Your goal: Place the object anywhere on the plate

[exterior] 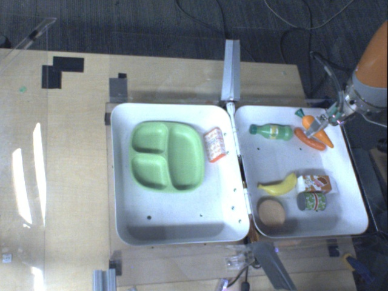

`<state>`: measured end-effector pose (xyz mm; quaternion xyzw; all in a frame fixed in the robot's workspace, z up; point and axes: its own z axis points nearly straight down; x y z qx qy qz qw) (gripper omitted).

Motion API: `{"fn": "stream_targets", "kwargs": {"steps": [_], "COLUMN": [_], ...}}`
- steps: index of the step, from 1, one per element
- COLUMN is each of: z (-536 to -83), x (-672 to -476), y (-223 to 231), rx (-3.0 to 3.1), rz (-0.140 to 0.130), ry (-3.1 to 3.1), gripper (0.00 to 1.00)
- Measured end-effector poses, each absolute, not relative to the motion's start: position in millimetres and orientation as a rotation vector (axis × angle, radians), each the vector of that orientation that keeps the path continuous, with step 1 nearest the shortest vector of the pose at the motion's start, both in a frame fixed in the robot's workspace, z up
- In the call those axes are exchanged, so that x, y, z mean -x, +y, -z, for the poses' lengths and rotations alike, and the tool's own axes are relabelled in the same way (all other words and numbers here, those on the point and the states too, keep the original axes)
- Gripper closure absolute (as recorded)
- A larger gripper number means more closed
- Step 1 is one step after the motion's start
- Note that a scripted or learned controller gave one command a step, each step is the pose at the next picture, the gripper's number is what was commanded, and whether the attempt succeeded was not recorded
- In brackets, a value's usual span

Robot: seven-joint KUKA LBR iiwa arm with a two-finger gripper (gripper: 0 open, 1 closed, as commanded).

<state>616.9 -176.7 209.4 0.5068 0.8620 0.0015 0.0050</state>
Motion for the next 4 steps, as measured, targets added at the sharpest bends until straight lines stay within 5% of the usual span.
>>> {"fn": "stream_targets", "kwargs": {"steps": [1,3,4], "z": [-182,-167,-187], "x": [-660.4,-661.8,-661.3], "y": [-102,-92,-13], "rx": [-1.178,-1.334,-0.923], "rz": [-0.005,-0.01,-0.007], "ry": [2.901,2.828,2.992], "gripper": [1.0,1.0,1.0]}}
